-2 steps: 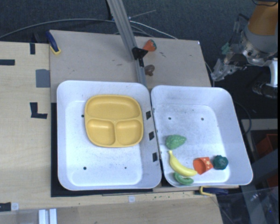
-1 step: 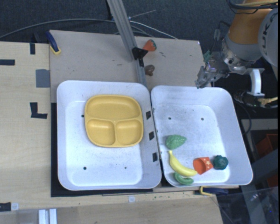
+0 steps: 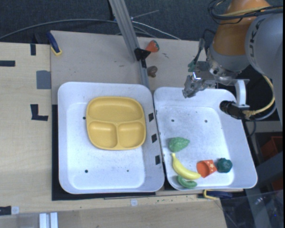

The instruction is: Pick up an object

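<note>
Gripper (image 3: 192, 87) is hanging over the far rim of the right bin (image 3: 237, 175), well apart from every object in it. Nothing is sitting between or under its tips; how it is set is too small and dark to make out, so I cannot tell.

Arm (image 3: 237, 30) is reaching in from the right, orange band above the wrist, cables trailing off beside it.

Candidates are all lying at the near end of the right bin: green leafy piece (image 3: 178, 144) nearest the middle, yellow banana (image 3: 183, 169) in front of it, a small green item (image 3: 186, 183) touching the banana's near end, then orange-red piece (image 3: 206, 167) and dark teal piece (image 3: 223, 165) just beside each other. Left bin (image 3: 69, 127) is carrying a yellow divided plate (image 3: 116, 122).

Risks, as judged: objects are crowding the near wall, so a descent could be clipping the rim or nudging a neighbour. Banana and small green item are touching; a grab there may be catching both or sliding off. Rounded, small shapes may be squirting out on closing.
</note>
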Motion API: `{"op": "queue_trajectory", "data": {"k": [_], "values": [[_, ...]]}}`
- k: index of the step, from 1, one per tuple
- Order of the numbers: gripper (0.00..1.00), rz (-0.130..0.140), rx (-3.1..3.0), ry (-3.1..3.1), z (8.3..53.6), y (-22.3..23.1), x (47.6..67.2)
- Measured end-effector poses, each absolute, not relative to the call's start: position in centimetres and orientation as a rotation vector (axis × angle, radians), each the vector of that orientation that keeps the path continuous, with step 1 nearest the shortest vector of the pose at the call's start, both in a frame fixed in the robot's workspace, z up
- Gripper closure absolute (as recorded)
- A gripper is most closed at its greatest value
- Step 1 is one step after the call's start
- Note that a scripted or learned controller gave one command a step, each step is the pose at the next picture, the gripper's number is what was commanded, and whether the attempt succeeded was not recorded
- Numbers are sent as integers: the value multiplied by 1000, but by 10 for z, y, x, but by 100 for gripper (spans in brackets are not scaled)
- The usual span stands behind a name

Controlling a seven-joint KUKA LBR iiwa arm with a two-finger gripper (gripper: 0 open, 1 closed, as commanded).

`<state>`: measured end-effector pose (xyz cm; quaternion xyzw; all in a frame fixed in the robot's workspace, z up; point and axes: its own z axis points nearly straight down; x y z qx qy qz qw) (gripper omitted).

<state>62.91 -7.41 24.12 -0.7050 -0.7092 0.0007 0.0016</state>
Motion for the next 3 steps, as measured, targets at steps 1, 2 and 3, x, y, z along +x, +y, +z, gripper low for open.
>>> {"op": "queue_trajectory", "data": {"k": [1,2,3], "values": [[100,4,-2212,-2224,227,-27,604],[100,4,-2212,-2225,219,18,574],[100,1,-2210,-2227,232,66,548]]}}
